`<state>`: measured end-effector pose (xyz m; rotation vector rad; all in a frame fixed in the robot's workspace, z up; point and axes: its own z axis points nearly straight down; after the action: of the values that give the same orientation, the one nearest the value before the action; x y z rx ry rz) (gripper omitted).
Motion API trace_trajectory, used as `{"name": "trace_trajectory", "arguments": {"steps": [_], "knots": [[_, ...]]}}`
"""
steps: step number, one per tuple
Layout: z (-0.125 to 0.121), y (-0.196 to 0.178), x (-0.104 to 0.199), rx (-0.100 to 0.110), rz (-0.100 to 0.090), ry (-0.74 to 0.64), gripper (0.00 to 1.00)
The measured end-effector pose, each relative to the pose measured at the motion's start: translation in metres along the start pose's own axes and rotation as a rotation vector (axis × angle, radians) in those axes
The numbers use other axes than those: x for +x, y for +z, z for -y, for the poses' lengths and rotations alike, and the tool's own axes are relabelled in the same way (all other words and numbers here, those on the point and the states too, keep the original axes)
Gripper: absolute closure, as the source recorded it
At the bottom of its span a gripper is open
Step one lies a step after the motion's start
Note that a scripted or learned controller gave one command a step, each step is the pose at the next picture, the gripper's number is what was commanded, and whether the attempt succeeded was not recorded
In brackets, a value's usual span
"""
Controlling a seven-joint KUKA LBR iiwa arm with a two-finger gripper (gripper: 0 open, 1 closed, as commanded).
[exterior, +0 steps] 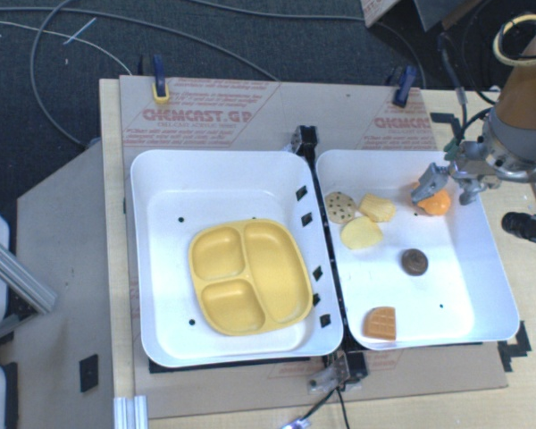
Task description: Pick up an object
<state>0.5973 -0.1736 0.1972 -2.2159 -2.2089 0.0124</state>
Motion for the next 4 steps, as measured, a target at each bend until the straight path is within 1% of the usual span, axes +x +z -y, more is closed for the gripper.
{"name": "trace_trajectory", "arguments": {"steps": [1, 2, 3, 4], "knots": [[-0.003, -0.008, 0.0, -0.014, 0.003, -0.004, 0.0], [0.004, 0.039, -0.004, -0.008, 0.001, -0.002, 0.0], [0.008, 0.101, -0.008, -0.007, 0.001, -0.003, 0.0], [0.008, 0.113, -0.007, -0.011, 0.002, -0.004, 0.0]]}}
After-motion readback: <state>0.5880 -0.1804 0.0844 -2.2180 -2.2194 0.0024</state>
